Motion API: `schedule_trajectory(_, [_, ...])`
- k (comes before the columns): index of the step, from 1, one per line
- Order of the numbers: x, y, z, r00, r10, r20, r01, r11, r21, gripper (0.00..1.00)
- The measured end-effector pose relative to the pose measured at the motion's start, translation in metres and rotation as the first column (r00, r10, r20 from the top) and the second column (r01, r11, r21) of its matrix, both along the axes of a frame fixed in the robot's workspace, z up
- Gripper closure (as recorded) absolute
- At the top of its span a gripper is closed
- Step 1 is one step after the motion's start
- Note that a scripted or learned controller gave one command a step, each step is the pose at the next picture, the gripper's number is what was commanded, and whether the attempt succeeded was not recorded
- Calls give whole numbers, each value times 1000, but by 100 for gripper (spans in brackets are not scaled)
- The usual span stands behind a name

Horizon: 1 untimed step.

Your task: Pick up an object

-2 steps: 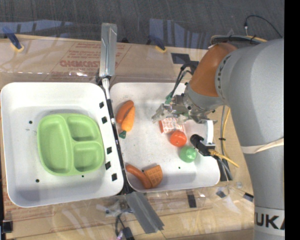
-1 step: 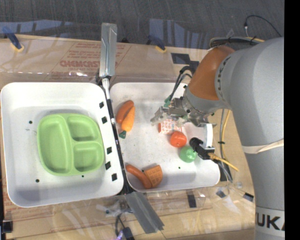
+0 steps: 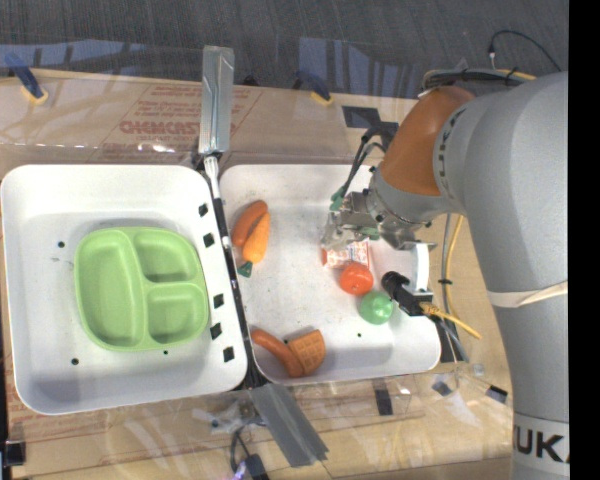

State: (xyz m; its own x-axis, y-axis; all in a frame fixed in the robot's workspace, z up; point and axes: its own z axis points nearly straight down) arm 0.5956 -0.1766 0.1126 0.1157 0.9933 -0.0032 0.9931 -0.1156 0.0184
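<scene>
With my claw (image 3: 348,240) low in the right bin (image 3: 280,183), finger state indiscernible, the orange tomato-like toy (image 3: 356,279) lies just below it; I would centre there before closing.

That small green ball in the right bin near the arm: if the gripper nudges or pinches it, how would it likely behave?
The green ball looks round and smooth, so a nudge would probably send it rolling across the right bin. Pinched off-centre, it may squirt out sideways. It sits beside the orange round piece, which might stop a roll that way. It looks small, so likely light.
</scene>
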Motion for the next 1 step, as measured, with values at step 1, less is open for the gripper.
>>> schedule_trajectory(1, [31,1,203,994,106,-16,-106,994,4,100])
